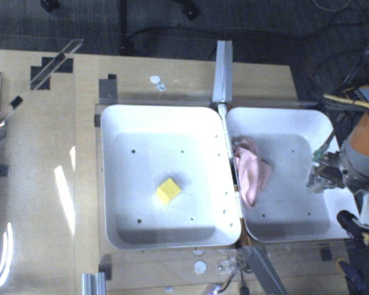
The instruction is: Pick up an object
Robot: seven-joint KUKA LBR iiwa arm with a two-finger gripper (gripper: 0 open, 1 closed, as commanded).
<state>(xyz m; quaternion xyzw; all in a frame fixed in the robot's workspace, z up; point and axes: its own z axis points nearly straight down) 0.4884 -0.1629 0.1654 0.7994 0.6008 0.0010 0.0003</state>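
The bench (43, 165) carries two white bins side by side, and nothing in them looks disturbed, so the task reads as barely begun. The left bin (120, 226) holds a yellow block (168, 191), lying near its middle and well apart from every wall. The right bin (295, 226) holds a pink cloth (253, 169), bunched against the wall it shares with the left bin. The arm (366, 143) reaches in over the right bin's far side, and the gripper (320, 178) sits near that wall, well apart from the cloth and farther from the block. How its jaws stand I cannot tell; nothing shows between them. Judging from this, no object is picked: choosing one, closing on it and lifting all remain, with the cloth the nearer candidate.
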